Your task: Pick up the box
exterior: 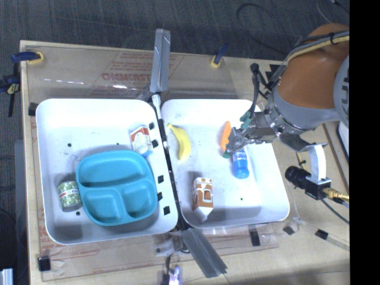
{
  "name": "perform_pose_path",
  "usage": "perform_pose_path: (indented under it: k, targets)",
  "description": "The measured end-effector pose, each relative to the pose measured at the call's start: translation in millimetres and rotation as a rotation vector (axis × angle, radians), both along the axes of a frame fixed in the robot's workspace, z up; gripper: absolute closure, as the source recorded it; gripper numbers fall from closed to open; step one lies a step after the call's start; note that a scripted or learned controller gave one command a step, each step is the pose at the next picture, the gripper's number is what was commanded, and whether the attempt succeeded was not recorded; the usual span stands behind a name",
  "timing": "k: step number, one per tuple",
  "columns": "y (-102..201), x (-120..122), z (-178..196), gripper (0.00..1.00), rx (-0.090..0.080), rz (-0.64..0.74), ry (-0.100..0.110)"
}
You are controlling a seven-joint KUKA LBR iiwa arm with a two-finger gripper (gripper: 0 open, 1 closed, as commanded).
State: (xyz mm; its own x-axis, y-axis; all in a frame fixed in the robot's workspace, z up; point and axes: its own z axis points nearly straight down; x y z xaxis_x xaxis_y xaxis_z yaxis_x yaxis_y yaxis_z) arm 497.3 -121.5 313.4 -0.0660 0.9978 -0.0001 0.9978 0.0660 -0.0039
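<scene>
Evidently the approach step was in hand: the gripper (233,142) hung at the right bin's (279,209) centre-right, above the blue bottle (240,164) and beside the orange carrot (225,135), and whether its jaws were open or closed could not be told. The box (202,196), a small orange-and-white carton, stood untouched at about seven o'clock from the gripper, near that bin's front edge, below the banana (180,141). The next move would likely call for travelling toward seven o'clock and descending squarely over the box.

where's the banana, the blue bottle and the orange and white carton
banana (181,142), camera view, middle of its curved body
blue bottle (240,164), camera view, middle of its body
orange and white carton (202,197), camera view, its printed front face
</scene>
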Motion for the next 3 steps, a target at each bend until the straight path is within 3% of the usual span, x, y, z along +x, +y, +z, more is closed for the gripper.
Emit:
perform_pose_path:
  k: [1, 2, 3]
  targets:
    - [7, -20, 75, 1.00, -0.001, -0.205, -0.005]
    - [3, -20, 28, 1.00, -0.002, -0.692, 0.001]
    - [4, -18, 60, 1.00, -0.003, -1.018, 0.000]
